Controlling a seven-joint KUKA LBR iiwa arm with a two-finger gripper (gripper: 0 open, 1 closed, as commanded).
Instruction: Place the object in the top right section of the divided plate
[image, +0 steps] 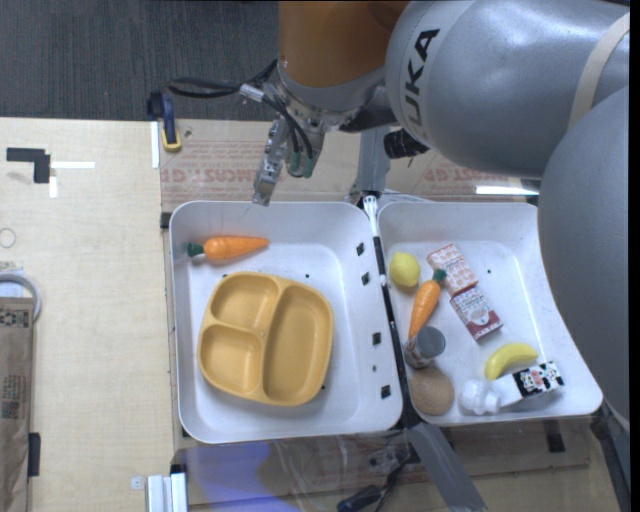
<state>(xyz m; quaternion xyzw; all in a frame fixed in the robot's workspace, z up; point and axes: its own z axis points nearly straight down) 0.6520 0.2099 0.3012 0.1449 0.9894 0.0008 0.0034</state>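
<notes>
Fingers of the two-finger gripper set narrow and holding nothing above the far rim of the left shallow white bin, yellow three-section divided plate inside it, orange plastic carrot lying between plate and far wall, just below the fingertips and apart from them, right white bin holding a lemon, second carrot, two cartons, banana

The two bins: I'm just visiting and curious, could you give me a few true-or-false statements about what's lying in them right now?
1. A carrot lies in the left bin, beside the yellow plate. True.
2. The plate has food in its sections. False: all three sections are bare.
3. The right bin holds a second carrot. True.
4. The lemon sits on the plate. False: it lies in the right bin, near the divider.
5. The gripper is down among the right bin's things. False: it hangs over the back edge of the left bin.
6. A banana lies in the right bin. True.
</notes>
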